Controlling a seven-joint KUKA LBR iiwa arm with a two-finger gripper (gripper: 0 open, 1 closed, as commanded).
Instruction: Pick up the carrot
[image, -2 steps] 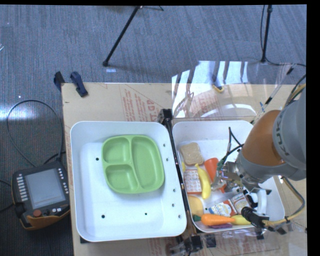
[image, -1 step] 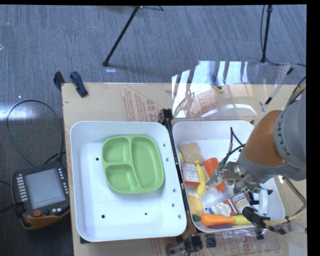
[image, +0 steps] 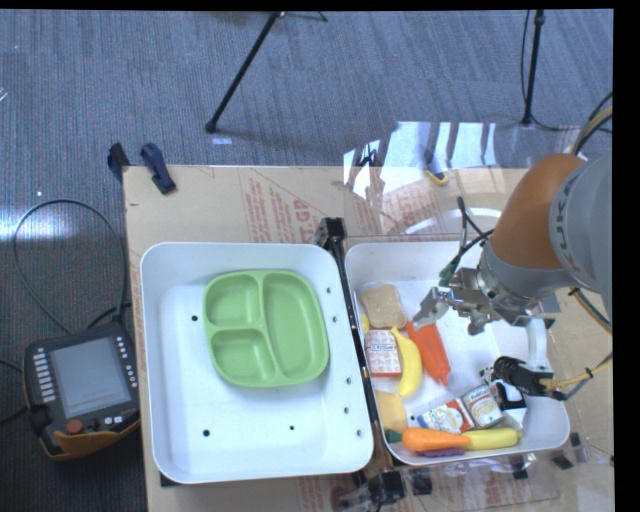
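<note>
I see the gripper (image: 440, 303) low in the right bin (image: 420, 262), and I can't tell its state from this angle; its tip sits at or just above the top end of the carrot (image: 433, 353), contact unclear. Carrot is a plain orange tapered piece lying lengthwise mid-bin, just right of the banana (image: 408, 364) and near the small red-and-white packet (image: 381, 352), with a second orange-and-green veggie (image: 436, 439) along the bin's front edge. Left bin (image: 170, 400) holds the green divided plate (image: 267, 327).
</note>
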